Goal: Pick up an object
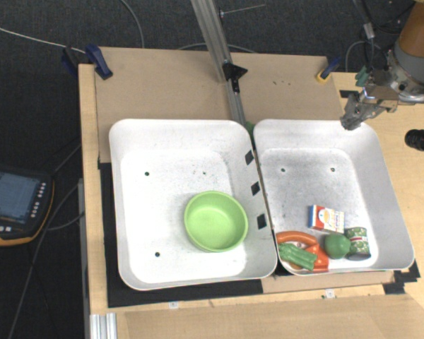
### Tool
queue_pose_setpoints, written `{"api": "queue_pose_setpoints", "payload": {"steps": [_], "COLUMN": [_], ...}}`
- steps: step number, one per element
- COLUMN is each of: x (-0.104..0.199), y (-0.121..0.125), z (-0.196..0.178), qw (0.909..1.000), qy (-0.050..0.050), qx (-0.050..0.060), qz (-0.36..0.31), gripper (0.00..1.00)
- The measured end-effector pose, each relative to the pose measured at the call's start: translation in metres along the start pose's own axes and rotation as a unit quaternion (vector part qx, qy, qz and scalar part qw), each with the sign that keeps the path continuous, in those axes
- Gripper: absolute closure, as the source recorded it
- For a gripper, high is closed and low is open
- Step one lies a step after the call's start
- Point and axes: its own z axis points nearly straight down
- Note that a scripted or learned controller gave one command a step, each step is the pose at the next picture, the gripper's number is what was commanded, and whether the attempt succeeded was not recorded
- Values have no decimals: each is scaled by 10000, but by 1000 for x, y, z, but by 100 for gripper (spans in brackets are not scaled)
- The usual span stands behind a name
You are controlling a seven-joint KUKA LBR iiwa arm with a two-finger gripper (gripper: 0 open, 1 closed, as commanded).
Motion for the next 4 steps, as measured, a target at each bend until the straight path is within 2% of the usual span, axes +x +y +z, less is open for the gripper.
{"api": "queue_pose_setpoints", "payload": {"steps": [2, 3, 4], "x": [108, 152, 207], "y": [2, 9, -2], "z": [-4, 11, 25], "qw": [10000, 10000, 10000], "qy": [10, 8, 9], "qx": [19, 29, 28], "qz": [-25, -18, -23], "gripper": [100, 100, 100]}}
